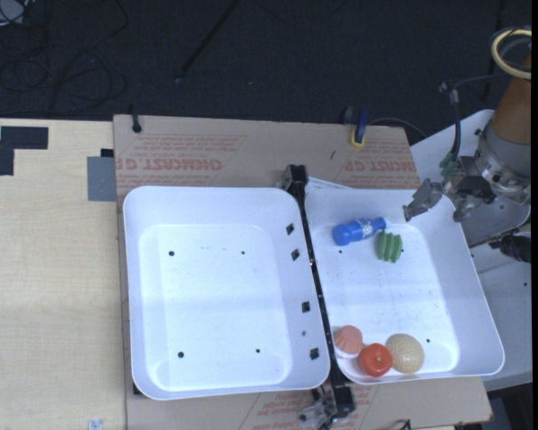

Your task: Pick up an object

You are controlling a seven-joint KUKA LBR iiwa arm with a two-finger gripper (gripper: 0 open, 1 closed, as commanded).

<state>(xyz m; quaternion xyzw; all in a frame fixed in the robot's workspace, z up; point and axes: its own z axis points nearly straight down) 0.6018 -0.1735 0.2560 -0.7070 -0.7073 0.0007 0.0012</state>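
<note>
My arm is cut off at the right edge; I see the tool (441,201) spread, pinching nothing, over the right bin's (448,316) far right rim. Inside that bin I count five things: blue bottle (358,230), green piece (389,246), pink piece (347,339), red ball (375,360), beige ball (405,353).

The arm (511,115) is cut off at the right; the gripper (444,200) is too blurred to read.
</note>
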